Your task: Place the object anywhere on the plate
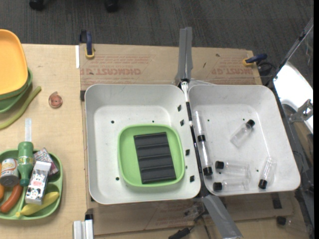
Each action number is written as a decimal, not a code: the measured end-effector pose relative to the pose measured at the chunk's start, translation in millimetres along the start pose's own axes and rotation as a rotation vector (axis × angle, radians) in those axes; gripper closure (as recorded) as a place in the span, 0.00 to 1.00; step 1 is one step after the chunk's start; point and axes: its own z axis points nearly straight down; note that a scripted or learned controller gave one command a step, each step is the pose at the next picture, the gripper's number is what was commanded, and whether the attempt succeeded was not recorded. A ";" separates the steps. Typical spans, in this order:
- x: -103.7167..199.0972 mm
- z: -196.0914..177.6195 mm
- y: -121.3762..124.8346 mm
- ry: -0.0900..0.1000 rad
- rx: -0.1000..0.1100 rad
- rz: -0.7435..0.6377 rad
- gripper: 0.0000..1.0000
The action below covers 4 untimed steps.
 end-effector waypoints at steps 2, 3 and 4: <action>-2.2 -42.5 1.3 -0.001 0.003 0.146 0.00; -3.7 -30.6 3.2 -0.002 0.004 0.185 0.00; -4.3 -56.9 2.6 -0.001 0.002 0.245 0.00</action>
